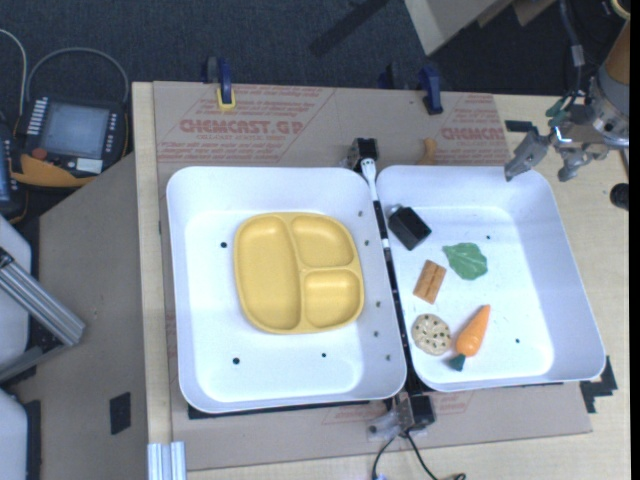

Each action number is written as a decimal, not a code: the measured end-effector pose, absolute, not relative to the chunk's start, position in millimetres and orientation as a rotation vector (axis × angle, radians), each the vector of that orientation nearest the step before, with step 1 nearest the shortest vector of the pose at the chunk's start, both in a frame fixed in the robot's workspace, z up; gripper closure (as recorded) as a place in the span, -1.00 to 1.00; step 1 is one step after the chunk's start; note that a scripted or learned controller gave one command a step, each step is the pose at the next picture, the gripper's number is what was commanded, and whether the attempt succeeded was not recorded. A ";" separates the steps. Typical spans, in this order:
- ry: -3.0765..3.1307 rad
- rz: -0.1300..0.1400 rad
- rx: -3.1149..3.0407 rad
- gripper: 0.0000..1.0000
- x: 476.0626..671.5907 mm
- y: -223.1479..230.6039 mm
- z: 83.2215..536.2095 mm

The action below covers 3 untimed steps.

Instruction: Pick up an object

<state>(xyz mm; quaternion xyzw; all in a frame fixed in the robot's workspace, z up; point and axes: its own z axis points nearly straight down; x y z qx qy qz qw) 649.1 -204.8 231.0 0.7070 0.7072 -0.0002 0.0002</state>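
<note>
The right white bin (540, 218) holds a black block (408, 227), a green leaf-shaped piece (466, 260), an orange-brown bar (429, 281), a round speckled cookie (431, 334) and a toy carrot (472, 332). My gripper (545, 166) hangs over the far right corner of that bin, well apart from every object. Its two fingers are spread, with nothing between them.
The left white bin (200, 268) carries a yellow divided plate (297, 271). A black clip (365, 153) sits where the bins meet at the back. Blue clamps (225, 78) hold the cardboard base. A pendant with a screen (70, 133) lies off the bench's left.
</note>
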 end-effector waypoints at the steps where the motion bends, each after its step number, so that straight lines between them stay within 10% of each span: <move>1: 2.226 -0.005 2.223 -1.00 652.3 -205.2 187.8; 3: 2.227 -0.005 2.223 -1.00 650.8 -201.6 81.9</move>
